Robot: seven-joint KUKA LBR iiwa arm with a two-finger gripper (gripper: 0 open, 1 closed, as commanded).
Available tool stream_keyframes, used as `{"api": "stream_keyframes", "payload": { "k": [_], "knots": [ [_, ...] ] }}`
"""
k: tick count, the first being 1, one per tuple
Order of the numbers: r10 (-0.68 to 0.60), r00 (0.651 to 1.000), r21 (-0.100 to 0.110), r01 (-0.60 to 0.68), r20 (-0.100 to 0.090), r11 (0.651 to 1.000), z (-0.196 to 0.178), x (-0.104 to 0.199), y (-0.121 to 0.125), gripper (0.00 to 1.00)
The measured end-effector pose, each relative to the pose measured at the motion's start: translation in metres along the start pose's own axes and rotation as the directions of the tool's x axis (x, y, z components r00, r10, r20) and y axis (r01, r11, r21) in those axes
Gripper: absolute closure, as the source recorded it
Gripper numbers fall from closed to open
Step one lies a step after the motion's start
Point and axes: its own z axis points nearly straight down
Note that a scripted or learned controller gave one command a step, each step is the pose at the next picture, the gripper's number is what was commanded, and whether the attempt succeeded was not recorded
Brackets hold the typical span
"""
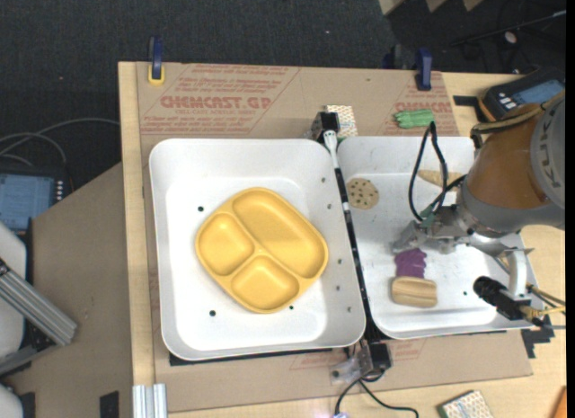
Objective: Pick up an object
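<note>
In the right bin (449, 322) my gripper (429, 238) hangs low and open, nothing between its fingers. A small purple object (411, 262) lies just below and left of it, close to the left fingertip. In front of the purple object rests a tan, bread-like block (413, 292). Farther back, a round brown cookie with dark dots (362, 192) sits near the bin's left wall. A pale tan piece (432, 176) pokes out from behind the arm's cable.
The left bin (180, 317) holds a yellow three-compartment plate (260, 248). On the bench behind the bins lie a green object (413, 120) and a small checkered item (340, 122). The arm's orange band (503, 169) covers the right bin's far right part.
</note>
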Motion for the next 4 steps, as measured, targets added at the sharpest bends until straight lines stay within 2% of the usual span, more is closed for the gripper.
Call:
{"api": "stream_keyframes", "payload": {
  "k": [1, 2, 3, 4],
  "knots": [
    [-0.003, 1.0, -0.001, 0.003, -0.001, 1.0, 0.0, 0.02, -0.055, 0.0],
    [-0.001, 1.0, -0.012, 0.001, 0.005, 1.0, -0.011, 0.018, -0.051, 1.0],
    [-0.007, 1.0, -0.011, 0.007, 0.004, 1.0, 0.0, 0.039, -0.001, 1.0],
    [-0.005, 1.0, -0.021, 0.005, 0.009, 1.0, -0.003, -0.033, 0.109, 1.0]
  ]
}}
